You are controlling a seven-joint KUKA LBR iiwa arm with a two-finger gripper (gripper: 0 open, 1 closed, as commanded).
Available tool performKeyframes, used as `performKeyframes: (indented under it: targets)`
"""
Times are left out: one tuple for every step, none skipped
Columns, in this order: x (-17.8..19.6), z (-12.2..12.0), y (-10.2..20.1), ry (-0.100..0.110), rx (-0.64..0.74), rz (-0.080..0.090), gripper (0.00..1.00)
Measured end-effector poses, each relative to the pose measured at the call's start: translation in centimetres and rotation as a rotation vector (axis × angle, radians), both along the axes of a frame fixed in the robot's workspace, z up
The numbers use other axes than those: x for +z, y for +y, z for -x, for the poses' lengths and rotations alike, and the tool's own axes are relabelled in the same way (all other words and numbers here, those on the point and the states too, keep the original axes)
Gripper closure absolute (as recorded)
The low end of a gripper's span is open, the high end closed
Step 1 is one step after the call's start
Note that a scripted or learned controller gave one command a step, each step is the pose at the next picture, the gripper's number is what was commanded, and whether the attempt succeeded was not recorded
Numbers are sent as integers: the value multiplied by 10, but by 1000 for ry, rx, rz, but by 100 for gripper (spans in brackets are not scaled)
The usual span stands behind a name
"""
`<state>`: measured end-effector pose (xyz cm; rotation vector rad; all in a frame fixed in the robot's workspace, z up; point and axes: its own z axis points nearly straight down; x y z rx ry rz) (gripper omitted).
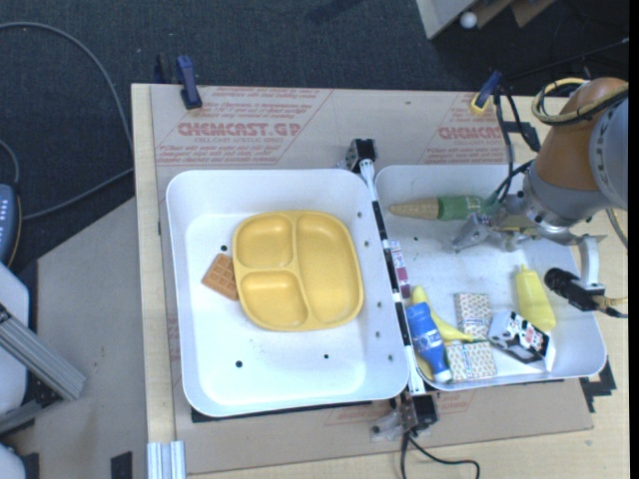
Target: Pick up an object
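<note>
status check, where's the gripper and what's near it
Gripper low in right bin, holding nothing visible. Green-and-tan cone just beside it. Yellow bottle and packets nearby.

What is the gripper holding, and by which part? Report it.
Nothing seen held. The gripper sits in the right bin, just below the green-and-tan cone, with nothing between its fingers.

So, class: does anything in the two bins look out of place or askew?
Yes. In the left bin, a brown cracker lies half tucked under the yellow tray's edge, not in a compartment. The right bin's items lie jumbled.
</note>
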<state>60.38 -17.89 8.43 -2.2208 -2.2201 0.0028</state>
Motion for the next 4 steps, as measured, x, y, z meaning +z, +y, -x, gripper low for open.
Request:
performKeyframes:
  targets:
    - [0, 72, -33, 0, 3, -8, 0]
    - [143, -2, 19, -6, 2, 0, 0]
    - [14, 46, -21, 0, 0, 0, 0]
    - [0, 77, -13, -2, 0, 0, 0]
